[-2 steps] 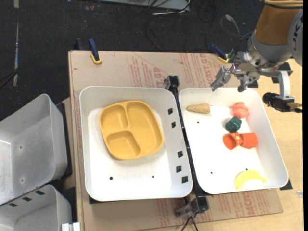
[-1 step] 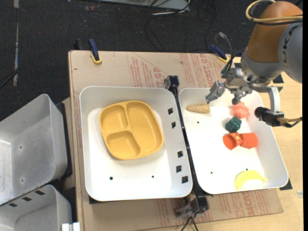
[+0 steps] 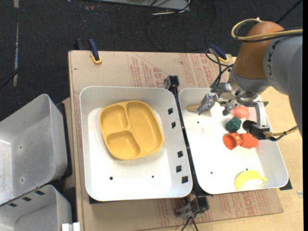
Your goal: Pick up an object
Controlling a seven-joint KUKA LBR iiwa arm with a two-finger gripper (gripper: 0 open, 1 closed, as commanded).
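Gripper (image 3: 217, 101) hovering over right bin (image 3: 204, 174), far end; finger state: cannot tell. Pink piece (image 3: 240, 112), green piece (image 3: 234, 124), orange piece (image 3: 235, 140) sitting clustered nearby; yellow piece (image 3: 250, 179) apart. Isolated target probably gripping cleaner; descending centered, straight.

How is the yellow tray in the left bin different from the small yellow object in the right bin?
The tray is much larger than the yellow object. The tray is mustard yellow with three compartments; the object is brighter, curved and plain. The tray lies mid-bin; the object lies near its bin's front edge. Both lie apart from the gripper.
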